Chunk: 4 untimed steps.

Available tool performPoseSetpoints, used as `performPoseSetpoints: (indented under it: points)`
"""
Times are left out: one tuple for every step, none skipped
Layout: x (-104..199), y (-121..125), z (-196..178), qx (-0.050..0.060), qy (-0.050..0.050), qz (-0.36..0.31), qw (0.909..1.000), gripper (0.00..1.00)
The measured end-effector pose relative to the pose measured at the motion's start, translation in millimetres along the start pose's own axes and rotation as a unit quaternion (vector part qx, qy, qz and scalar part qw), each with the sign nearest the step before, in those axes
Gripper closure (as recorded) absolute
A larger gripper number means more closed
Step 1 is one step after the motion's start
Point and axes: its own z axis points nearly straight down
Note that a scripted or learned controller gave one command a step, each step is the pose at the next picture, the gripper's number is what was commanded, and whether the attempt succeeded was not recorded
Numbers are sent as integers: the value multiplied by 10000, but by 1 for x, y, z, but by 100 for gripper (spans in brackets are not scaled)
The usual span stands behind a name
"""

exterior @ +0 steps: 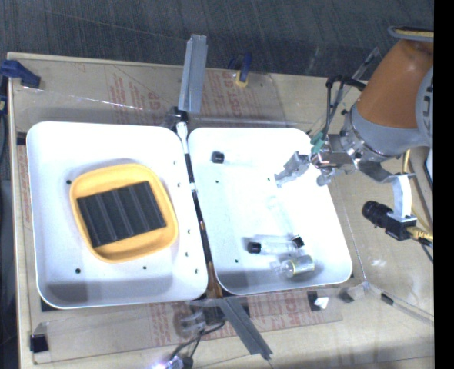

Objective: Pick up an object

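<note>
grey arm [388, 133] with broad orange band [392, 83], thin dark cables along the wrist, small metallic gripper [292, 167], teal spot beside the wrist

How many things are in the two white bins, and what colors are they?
Yellow: 1, the yellow tray with a dark ribbed middle, in the left bin.
Black: 1, the small black piece, in the right bin.
Clear: 2, the clear tube with black ends and the clear bottle, right bin.
Total: 4

Both bins [50, 148] are white. The tray [123, 210] in the left one is yellow with dark grey stripes in its middle. The tabletop [288, 91] is light brown. The arm [392, 75] is orange and grey. The clamp [19, 73] is blue.
</note>
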Motion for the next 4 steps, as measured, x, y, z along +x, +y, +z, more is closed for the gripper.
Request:
performPoseSetpoints:
  points:
    - [-20,18,122,6,-1,-258,9997,0]
    - [-20,-35,183,0,5,-345,9994,0]
    - [44,45,144,-15,-4,-1166,9932,0]
    - [-4,-62,177,-6,6,-2045,9789,0]
